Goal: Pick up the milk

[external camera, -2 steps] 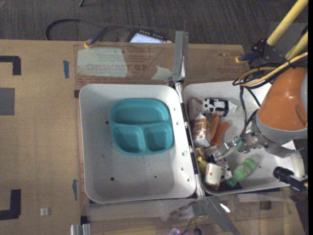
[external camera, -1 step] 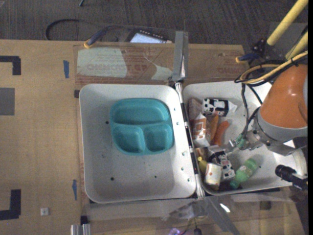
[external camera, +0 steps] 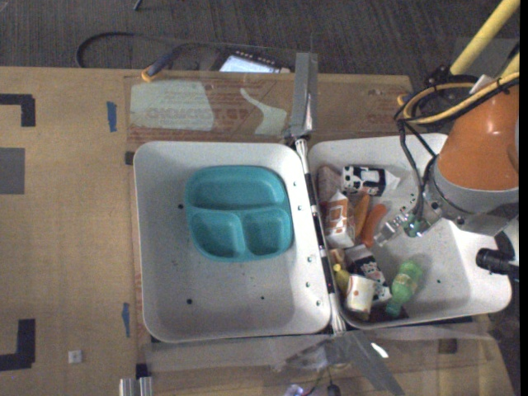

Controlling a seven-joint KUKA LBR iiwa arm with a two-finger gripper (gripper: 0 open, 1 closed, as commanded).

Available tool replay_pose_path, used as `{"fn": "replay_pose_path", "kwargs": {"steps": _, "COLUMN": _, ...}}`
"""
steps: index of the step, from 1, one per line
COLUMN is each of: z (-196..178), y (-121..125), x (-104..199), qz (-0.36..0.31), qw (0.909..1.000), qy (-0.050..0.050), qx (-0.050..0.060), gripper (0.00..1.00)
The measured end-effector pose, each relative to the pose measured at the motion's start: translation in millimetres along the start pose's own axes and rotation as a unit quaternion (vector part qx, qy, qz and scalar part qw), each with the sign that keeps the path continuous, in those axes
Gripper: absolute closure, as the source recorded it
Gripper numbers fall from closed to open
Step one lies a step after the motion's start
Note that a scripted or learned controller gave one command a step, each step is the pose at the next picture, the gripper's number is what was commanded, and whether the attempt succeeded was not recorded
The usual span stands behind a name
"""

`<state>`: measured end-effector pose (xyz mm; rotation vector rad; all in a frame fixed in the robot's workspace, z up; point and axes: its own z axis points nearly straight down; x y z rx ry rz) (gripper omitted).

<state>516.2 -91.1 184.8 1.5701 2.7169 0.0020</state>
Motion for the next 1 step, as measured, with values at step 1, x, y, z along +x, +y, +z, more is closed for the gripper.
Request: {"fn": "replay_pose_path", "kwargs": {"steps": 1, "z": -75.0, "y": 40.9, "x": 98.5, "qz": -0.152, "qw": 0.9884, "qy": 0.000, "qx": -0.001, "gripper": 1.00}}
